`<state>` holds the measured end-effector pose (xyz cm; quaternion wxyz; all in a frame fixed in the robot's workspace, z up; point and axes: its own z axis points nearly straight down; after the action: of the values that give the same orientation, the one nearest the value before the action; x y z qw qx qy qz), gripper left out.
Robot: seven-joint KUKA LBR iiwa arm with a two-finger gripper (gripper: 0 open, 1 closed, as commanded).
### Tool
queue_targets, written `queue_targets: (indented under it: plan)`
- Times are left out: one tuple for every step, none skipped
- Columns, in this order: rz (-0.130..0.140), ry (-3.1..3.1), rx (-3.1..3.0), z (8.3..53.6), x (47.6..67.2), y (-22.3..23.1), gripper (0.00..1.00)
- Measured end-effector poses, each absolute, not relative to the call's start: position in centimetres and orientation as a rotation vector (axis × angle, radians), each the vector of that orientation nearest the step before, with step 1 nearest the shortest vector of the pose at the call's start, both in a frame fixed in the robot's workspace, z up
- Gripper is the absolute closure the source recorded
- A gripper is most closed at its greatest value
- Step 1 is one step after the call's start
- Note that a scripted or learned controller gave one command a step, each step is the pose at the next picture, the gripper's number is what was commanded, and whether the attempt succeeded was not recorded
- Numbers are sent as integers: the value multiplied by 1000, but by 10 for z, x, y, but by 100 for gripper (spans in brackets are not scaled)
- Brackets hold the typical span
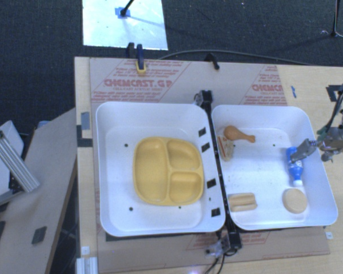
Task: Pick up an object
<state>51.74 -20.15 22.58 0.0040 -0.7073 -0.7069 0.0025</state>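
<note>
Hovering at right bin (263,114) far-right rim, end effector (326,146) beside blue tube (295,165), lining up grasp; open or closed, cannot tell.

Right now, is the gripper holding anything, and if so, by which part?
It cannot be told. The gripper sits at the right bin's right wall, just above the blue and white tube, but the view is too blurred to show a hold.
</note>
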Motion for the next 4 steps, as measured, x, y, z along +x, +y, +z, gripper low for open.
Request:
queue_targets:
  plan:
    - [-1, -2226, -2219, 231, 520, -201, 0]
    - [1, -2222, -2219, 189, 525, -200, 0]
    - [1, -2222, -2218, 142, 523, -191, 0]
    - [1, -2222, -2218, 89, 523, -190, 0]
